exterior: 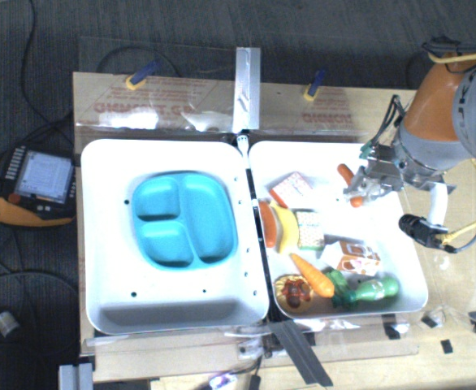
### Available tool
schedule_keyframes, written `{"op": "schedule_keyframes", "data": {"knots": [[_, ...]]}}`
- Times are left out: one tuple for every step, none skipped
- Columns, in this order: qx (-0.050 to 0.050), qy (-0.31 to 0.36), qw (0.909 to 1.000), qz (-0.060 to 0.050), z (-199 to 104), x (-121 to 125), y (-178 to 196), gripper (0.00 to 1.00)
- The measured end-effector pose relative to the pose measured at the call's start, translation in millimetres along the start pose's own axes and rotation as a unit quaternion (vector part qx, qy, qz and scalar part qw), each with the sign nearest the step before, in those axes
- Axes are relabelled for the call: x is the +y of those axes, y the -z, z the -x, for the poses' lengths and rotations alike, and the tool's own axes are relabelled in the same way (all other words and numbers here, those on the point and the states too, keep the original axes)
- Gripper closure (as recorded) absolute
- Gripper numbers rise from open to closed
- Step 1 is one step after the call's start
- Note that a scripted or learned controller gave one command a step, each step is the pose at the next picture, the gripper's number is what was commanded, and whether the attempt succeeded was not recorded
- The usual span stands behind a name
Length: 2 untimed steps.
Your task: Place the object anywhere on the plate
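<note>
A blue plate [183, 219] with three compartments lies in the left white bin [108, 299]. Nothing rests on it. My gripper [371, 179] hangs low over the far right part of the right bin [413, 283], well to the right of the plate. A small red sausage-shaped piece [346, 171] lies just left of the gripper. A small orange bit [356, 201] shows right below it. The gripper's own body hides how it meets either piece.
The right bin holds several toy foods: a red-and-white packet [292, 187], a banana [286, 227], a carrot [313, 275], a small carton [358, 259], a green bottle [368, 289] and a round brown item [293, 292]. A raised divider [253, 210] separates the bins.
</note>
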State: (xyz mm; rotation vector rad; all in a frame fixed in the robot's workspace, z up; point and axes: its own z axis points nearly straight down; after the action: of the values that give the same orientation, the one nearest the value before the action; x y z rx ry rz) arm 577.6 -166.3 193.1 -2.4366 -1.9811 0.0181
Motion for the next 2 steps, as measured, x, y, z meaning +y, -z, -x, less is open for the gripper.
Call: {"op": "schedule_keyframes", "data": {"knots": [[0.004,0.1,0.995,0.0,-121.5,-12.7,9.4,1.0],[0.004,0.239,0.971,0.001,-186.9,-31.6,-12.1,1.0]]}}
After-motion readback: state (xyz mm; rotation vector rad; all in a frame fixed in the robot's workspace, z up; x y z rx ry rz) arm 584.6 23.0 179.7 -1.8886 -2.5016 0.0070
